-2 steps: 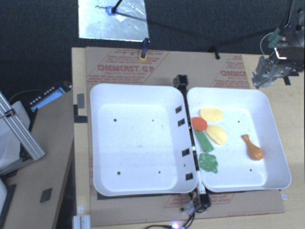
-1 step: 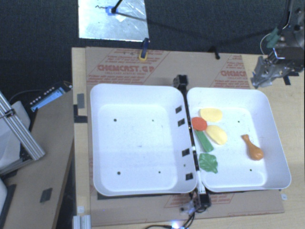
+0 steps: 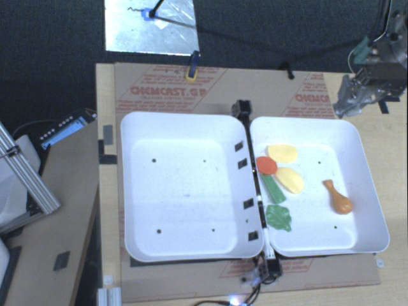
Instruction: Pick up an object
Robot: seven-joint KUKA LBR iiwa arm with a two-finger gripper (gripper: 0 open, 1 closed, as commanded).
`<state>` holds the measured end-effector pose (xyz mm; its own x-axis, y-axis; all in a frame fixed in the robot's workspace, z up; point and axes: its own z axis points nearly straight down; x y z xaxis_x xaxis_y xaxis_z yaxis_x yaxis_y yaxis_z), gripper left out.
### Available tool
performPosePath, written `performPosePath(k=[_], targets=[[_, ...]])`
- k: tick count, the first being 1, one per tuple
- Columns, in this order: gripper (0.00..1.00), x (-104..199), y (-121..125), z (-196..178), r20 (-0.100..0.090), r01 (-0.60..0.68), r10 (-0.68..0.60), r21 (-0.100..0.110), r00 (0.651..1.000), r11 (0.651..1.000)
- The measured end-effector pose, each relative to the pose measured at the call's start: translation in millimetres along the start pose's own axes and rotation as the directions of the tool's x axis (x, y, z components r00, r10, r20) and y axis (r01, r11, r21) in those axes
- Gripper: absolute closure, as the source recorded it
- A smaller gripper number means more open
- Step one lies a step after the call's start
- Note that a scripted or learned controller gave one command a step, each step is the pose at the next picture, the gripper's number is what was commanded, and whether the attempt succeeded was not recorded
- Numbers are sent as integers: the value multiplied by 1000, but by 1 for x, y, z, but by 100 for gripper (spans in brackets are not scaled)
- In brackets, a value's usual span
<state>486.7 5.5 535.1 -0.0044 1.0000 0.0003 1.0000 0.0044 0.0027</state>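
Observation:
The right bin point(image 3: 363, 164) holds several small items. A pale yellow oval piece point(image 3: 282, 153) lies near its upper left, with a red-orange round piece point(image 3: 266, 166) just below it. A second yellow piece point(image 3: 291, 180) lies beside a green stick point(image 3: 274, 189), and a green leafy piece point(image 3: 278, 218) sits lower down. An orange-brown drumstick shape point(image 3: 337, 197) rests toward the right. My gripper point(image 3: 349, 104) hangs at the upper right, above and outside the bin's back right corner, well away from the items.
The left bin point(image 3: 137, 171) sits beside the right one, joined by a black clamp strip point(image 3: 248, 171). A cardboard sheet point(image 3: 166, 85) lies under both. A shiny metal plate point(image 3: 150, 18) lies at the back, and an aluminium rail point(image 3: 25, 177) crosses the left edge.

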Motion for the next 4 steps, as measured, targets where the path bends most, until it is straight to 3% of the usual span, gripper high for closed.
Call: performPosePath(k=[4], targets=[[100,11,0,0,0,-1,1,0,1000,1000]])
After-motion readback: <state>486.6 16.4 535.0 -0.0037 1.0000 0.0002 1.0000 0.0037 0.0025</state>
